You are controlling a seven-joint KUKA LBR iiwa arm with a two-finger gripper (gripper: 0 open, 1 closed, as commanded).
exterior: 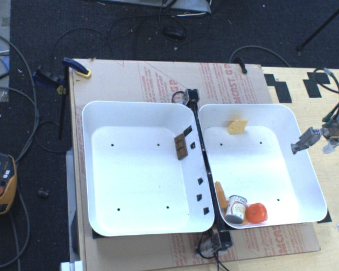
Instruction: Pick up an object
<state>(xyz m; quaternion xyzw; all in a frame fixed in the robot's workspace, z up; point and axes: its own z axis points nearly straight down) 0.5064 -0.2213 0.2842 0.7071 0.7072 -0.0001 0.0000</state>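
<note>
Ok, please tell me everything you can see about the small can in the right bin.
The small can lies on its side in the near corner of the right bin, tilted against the curved wall. Its body looks white with a dark label too small to read, and its silver metal end faces up and away. An orange ball touches its right side; an orange stick lies against its left. It looks intact.
</note>
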